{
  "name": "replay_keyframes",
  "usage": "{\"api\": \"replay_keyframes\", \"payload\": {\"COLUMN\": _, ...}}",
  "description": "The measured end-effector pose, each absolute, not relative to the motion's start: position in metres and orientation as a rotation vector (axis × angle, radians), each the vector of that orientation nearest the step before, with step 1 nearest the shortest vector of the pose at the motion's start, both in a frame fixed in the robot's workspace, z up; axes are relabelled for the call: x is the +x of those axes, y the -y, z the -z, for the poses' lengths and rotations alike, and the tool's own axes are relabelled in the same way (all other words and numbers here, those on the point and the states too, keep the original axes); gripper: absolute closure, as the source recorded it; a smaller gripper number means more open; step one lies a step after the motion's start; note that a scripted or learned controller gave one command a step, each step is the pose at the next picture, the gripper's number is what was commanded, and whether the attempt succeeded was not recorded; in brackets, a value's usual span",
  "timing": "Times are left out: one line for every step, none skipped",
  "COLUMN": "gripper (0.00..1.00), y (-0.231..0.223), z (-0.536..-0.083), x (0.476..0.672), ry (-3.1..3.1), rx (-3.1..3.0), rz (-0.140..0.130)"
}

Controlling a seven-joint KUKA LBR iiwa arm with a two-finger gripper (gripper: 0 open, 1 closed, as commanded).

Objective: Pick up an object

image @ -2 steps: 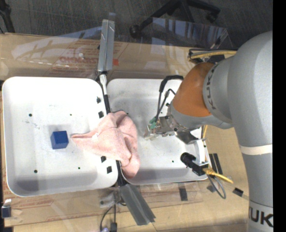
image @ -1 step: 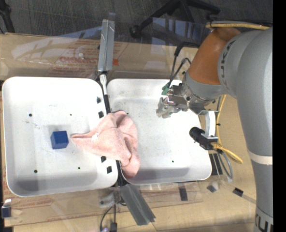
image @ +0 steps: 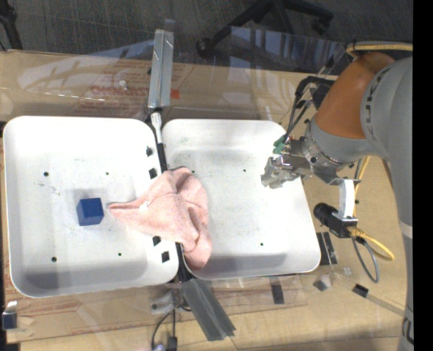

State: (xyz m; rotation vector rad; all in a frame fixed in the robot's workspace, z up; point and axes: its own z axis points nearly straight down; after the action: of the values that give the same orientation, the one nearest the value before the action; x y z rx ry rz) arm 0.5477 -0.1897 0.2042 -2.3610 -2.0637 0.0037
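From above, the bench carries the left bin [image: 26,196] and the right bin [image: 275,247], set edge to edge. A small blue cube [image: 90,210] sits on the floor of the left bin, left of centre and well apart from any wall. A pink cloth [image: 171,212] lies crumpled over the shared rim between the bins: a thin corner trails into the left bin towards the cube, stopping just short of it, while the bulk sags into the right bin's lower left part.

The arm comes in from the right, its orange band [image: 344,108] bright above the wrist. The gripper [image: 275,172] sits over the right-hand part of the right bin, near that wall and well apart from both cloth and cube. I see nothing between its fingers, but from this slant I cannot tell whether they are spread or closed, nor how high the tool hangs above the bin floor.

My worry is that the gripper has only bare white plastic beneath it. If it descends where it is, I judge it will close on nothing. If it goes for the cloth, the part draped over the rim is awkward: the fingers could strike the bin edges, or pinch a single loose fold that slides out on the lift. A dragged cloth might also sweep the trailing corner against the cube and shift it. The cube itself is small and hard, so a slightly off-centre closing could nudge it aside rather than catch it.
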Motion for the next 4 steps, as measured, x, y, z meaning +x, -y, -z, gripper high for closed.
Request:
{"api": "replay_keyframes", "payload": {"gripper": 1.00, "y": 0.205, "z": -0.211, "x": 0.505, "ry": 1.873, "rx": -2.516, "rz": -0.005}}
{"api": "replay_keyframes", "payload": {"gripper": 1.00, "y": 0.203, "z": -0.199, "x": 0.484, "ry": 1.589, "rx": -2.703, "rz": -0.004}}
{"api": "replay_keyframes", "payload": {"gripper": 1.00, "y": 0.185, "z": -0.121, "x": 0.476, "ry": 1.681, "rx": -2.648, "rz": -0.005}}
{"api": "replay_keyframes", "payload": {"gripper": 1.00, "y": 0.193, "z": -0.200, "x": 0.479, "ry": 1.614, "rx": -2.692, "rz": -0.001}}
